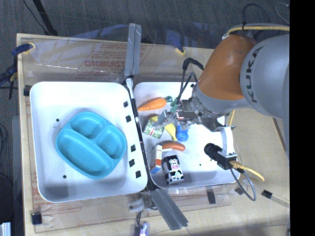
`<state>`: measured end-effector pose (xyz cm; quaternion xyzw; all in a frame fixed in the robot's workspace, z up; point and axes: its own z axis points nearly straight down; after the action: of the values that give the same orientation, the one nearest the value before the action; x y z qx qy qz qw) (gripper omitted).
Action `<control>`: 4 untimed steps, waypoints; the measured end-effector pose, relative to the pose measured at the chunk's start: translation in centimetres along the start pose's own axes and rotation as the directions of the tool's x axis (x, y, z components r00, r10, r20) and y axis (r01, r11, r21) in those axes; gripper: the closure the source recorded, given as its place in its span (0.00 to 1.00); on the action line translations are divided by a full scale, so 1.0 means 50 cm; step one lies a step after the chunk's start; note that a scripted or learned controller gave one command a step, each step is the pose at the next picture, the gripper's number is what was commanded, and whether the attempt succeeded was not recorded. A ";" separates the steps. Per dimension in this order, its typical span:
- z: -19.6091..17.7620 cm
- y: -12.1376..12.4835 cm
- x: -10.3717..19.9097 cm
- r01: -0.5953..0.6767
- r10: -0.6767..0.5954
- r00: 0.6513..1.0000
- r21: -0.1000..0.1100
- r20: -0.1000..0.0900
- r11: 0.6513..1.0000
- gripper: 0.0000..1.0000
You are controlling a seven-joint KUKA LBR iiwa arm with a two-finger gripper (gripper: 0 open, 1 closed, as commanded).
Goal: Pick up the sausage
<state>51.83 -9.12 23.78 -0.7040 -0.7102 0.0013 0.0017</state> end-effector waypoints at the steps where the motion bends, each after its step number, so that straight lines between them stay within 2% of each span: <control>1: -0.019 0.001 0.000 0.006 -0.006 1.000 0.002 0.001 1.000 1.00; 2: 0.102 -0.054 -0.017 -0.023 0.023 1.000 -0.001 0.001 1.000 1.00; 3: -0.029 0.088 0.100 -0.168 0.168 0.986 -0.002 0.001 0.986 1.00; 4: 0.095 0.156 0.066 -0.082 0.082 0.997 0.002 0.000 0.997 1.00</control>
<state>59.58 -5.74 19.01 -0.7326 -0.6806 0.0020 0.0024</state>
